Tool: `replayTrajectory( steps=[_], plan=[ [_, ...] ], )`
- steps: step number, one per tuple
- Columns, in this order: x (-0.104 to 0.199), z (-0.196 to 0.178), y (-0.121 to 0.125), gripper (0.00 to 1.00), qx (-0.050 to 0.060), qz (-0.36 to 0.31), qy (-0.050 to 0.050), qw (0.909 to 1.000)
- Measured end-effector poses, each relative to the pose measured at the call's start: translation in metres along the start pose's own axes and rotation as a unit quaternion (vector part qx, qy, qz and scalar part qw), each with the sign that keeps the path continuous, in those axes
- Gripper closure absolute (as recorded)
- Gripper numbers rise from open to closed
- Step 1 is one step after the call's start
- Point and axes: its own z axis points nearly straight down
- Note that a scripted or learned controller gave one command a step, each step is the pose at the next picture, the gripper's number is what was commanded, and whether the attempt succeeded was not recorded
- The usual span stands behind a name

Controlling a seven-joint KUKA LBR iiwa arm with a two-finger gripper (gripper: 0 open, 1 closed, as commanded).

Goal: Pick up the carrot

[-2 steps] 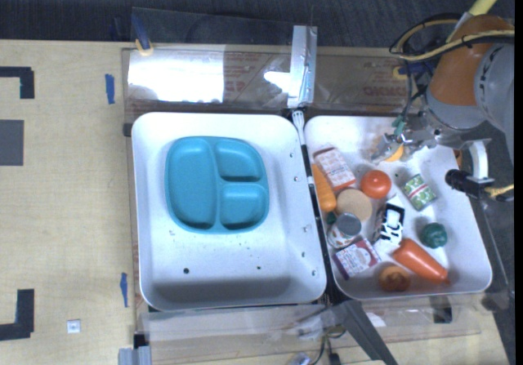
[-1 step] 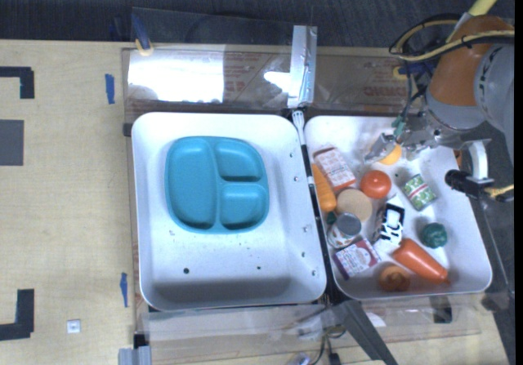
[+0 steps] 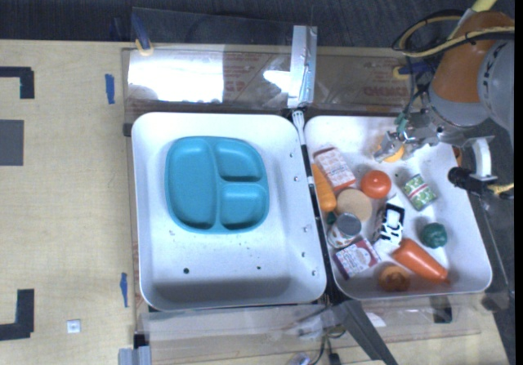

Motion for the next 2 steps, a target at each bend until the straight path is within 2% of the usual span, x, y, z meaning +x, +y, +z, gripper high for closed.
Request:
replayTrajectory(
  steps=[1, 2],
  plan=[
    [0.050, -0.134, 0.023, 1.00, -0.005, 0.012, 0.001, 0.9999],
    [0.112, -0.109, 0.026, 1.00, 0.006, 0.093, 0.003, 0.9956]
  ],
)
